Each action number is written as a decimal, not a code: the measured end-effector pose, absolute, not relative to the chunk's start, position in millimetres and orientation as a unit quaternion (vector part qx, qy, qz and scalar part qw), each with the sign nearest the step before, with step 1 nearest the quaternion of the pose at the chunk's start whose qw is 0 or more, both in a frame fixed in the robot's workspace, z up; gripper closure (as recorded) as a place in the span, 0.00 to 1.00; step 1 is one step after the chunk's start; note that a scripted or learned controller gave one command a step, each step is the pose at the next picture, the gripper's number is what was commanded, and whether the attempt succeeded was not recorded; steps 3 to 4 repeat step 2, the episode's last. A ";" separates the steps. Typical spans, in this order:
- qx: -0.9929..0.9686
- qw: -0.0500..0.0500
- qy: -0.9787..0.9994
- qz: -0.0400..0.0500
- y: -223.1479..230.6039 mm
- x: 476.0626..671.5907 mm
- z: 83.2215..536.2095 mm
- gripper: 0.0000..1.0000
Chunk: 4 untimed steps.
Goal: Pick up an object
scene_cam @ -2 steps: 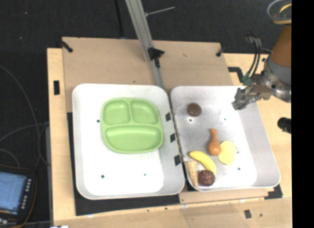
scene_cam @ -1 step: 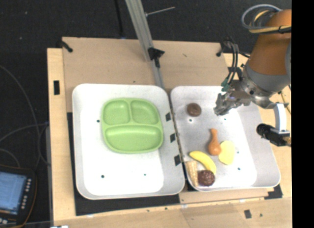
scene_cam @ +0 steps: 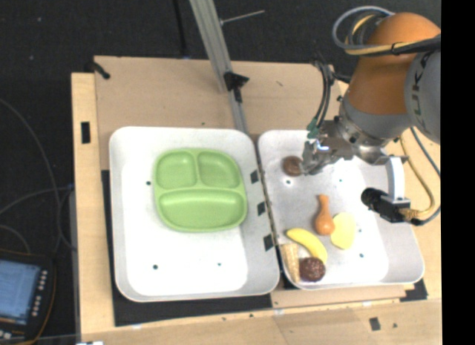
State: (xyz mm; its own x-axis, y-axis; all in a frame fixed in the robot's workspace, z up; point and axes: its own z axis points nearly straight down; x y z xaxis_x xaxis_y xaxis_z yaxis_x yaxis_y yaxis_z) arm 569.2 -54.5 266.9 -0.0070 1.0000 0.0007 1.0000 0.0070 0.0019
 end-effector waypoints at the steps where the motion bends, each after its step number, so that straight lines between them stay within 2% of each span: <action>1: 0.704 0.000 0.710 0.001 2.1 562.4 269.2 1.00; 2: 0.705 -0.001 0.710 0.000 49.9 547.9 251.7 1.00; 4: 0.705 -0.001 0.710 0.000 49.9 547.9 251.7 1.00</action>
